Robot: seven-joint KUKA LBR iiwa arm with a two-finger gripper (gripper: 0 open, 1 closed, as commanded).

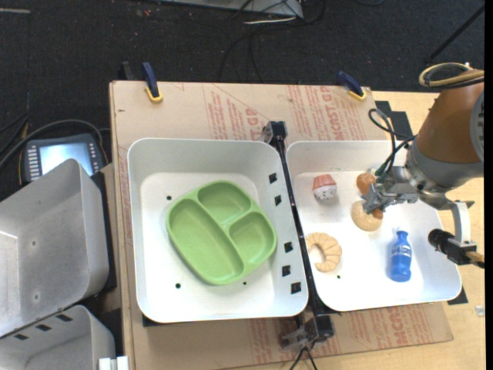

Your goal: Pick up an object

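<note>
Although the arm had reached in from the right over the right bin, nothing could be seen between the parts of its gripper, and whether the claw was spread or closed could not be told from above. The gripper hung low at the far-right part of that bin, right over a tan, doughnut-like toy, with a small orange piece just to its far side. My judgement was that the doughnut was the likeliest target, lying directly beneath and slightly near of the claw, so the coming move called for little more than a straight descent. It was roundish, so no long axis mattered much. The other candidates lay apart: a croissant toy to the left and nearer, a blue bottle nearer, its length running near to far, and a white-and-red toy to the left. The left bin held a green divided plate.
</note>
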